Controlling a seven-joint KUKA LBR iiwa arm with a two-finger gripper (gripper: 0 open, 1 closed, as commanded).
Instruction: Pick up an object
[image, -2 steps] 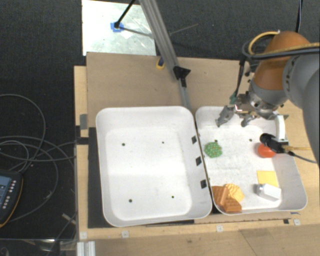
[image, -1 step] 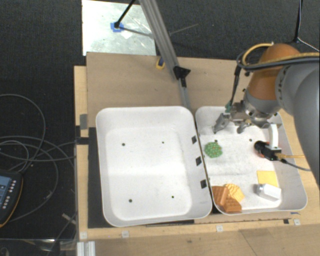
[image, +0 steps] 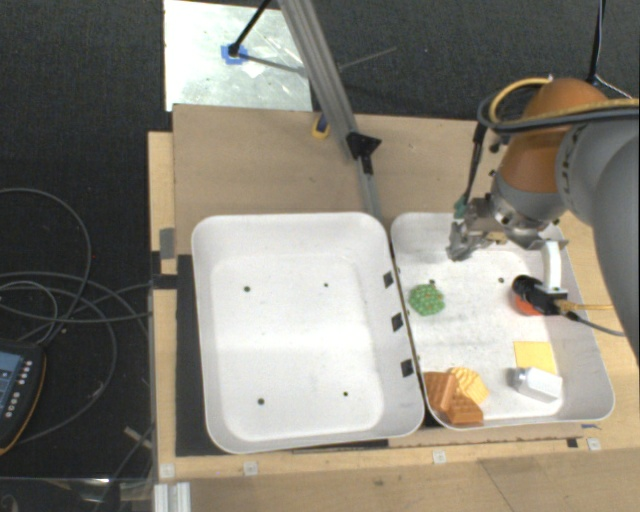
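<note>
— Where is the gripper (image: 459, 246)?

— Over the far end of the right bin (image: 480, 325), close to the wall it shares with the left bin (image: 290, 340). It points downward. I can't tell whether it touches the bin floor.

— Is it open or closed? Is it holding anything?

— I can't tell from this angle; the tip is small and dark against the white. No object shows in its grasp.

— What lies closest to it?

— A small green ball (image: 427, 299). From the gripper, it sits toward the near side of the bench and slightly toward the left bin. It is near the gripper but apart from it, and rests alone on the bin floor.

— And the other objects?

— They are all further toward the near side, well apart from the gripper. An orange block (image: 455, 396) sits in the near corner by the shared wall, almost straight in front of the gripper. A flat yellow square (image: 535, 355) lies on the side away from the left bin. A small silver block (image: 533, 383) lies just beside the square, on its near side.
</note>
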